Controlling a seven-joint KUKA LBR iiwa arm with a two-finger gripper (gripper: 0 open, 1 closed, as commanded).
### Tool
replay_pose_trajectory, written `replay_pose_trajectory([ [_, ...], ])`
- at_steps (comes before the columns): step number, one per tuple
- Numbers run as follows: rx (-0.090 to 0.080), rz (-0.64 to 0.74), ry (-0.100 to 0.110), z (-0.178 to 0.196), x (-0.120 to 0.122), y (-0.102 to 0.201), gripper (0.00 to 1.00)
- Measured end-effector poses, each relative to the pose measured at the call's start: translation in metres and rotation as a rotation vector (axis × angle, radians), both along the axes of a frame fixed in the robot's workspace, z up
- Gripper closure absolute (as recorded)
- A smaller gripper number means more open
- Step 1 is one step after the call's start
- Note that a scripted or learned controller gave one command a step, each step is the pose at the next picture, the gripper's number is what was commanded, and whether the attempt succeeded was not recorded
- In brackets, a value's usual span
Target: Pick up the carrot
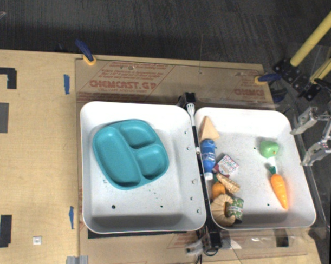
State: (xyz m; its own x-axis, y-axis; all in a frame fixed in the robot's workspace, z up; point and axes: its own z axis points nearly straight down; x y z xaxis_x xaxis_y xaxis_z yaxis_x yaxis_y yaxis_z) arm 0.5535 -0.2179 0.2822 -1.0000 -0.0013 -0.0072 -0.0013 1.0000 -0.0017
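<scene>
Carrot point(278, 189) lies in right bin point(301, 217) — claw point(313, 136) near; apart.

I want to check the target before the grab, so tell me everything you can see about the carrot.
The carrot is a small toy, smooth like plastic, with an orange tapered body and a short green top. It lies flat on the floor of the right bin, near that bin's right wall, green end towards the far side and tip towards the near edge. A green round item sits just beyond its top, apparently not touching. Nothing grips it.
</scene>
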Motion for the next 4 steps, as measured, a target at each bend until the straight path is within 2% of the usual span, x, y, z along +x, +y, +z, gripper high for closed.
replay_pose_trajectory([
  [1,0.003,0.335,0.007,-0.146,-0.062,-0.005,0.00],
  [2,-0.004,0.688,-0.001,-0.186,-0.056,0.023,0.00],
  [3,-0.006,0.692,-0.010,-0.176,-0.052,0.027,1.00],
  [4,-0.005,0.691,-0.009,-0.176,-0.053,0.026,0.00],
])
